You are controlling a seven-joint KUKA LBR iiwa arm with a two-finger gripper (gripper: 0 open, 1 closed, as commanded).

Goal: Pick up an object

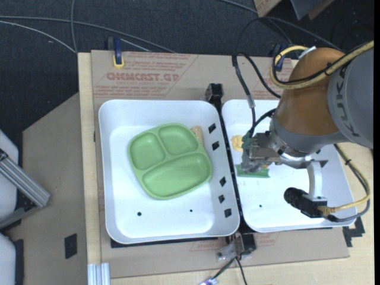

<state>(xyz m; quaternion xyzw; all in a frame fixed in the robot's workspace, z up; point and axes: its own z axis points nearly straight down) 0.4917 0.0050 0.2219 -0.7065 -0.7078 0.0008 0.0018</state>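
Gripper low in right white plastic bin, hard against small flat green thing just under fingers, yellow bit just left of them. Can't tell fingers' state, wrist blocks view. Green thing looks thin, light, probably stiff; guess edge pinch works best. Far left of fingers: glossy green three-section plastic plate in left bin, smooth, rigid, likely slippery; grab raised rim.

Take the green divided plate as your marker: it fills the middle of the left bin, leaving bare floor toward the camera. To its right, the dividing rims with black clips stand between bins, and beyond them the arm overhangs the right bin.
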